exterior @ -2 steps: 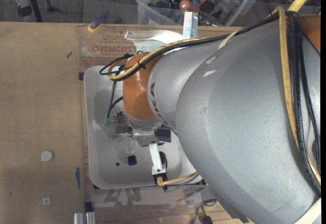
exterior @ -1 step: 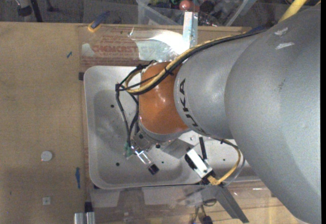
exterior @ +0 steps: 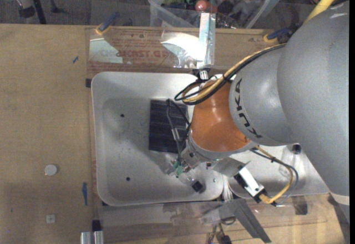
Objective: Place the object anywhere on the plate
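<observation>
Dark, flat, ribbed rectangular slab [exterior: 165, 126] lying inside shallow white plastic bin [exterior: 119, 148]. Grey arm's gripper [exterior: 180, 166] low beside slab's near edge; grip state impossible to tell.

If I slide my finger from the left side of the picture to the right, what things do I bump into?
Small grey disc on the bench → blue mark → white bin → dark ridged block → orange band → big grey arm.
</observation>
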